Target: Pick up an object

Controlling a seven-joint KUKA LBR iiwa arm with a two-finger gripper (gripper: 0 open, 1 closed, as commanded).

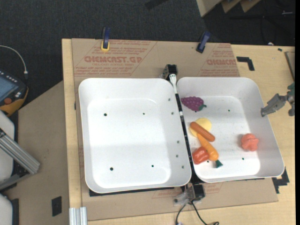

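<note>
Nearest the lens, a small black clip with a trailing cable (193, 192) sits at the near end of the seam between the two shallow white plastic bins. A matching black clip (170, 71) sits at the far end.

All the things I could pick lie in the right bin (267, 165), six of them. A purple toy grape bunch (193, 102) lies toward the far left corner. Nearer, by the left wall, is a tight cluster of four. A pale yellow rounded piece (205, 123) has an orange-red sausage-shaped piece (202, 132) lying across it. An orange toy carrot with a green tip (211, 152) touches a red toy pepper (199, 156). Where one ends and the next begins is hard to make out. A salmon-red round toy fruit (249, 142) lies alone toward the right wall, well apart from the cluster.

My gripper (275, 105) hangs over the right bin's far right rim, cut off by the picture's edge. It has nothing in its grasp that I can see, and I cannot tell whether it is spread or clenched.

The left bin (89, 125) shows four dark dots on its floor. Both bins rest on a brown cardboard sheet with red lettering (140, 55), pinned by two blue clamps (106, 37) at its far edge.
</note>
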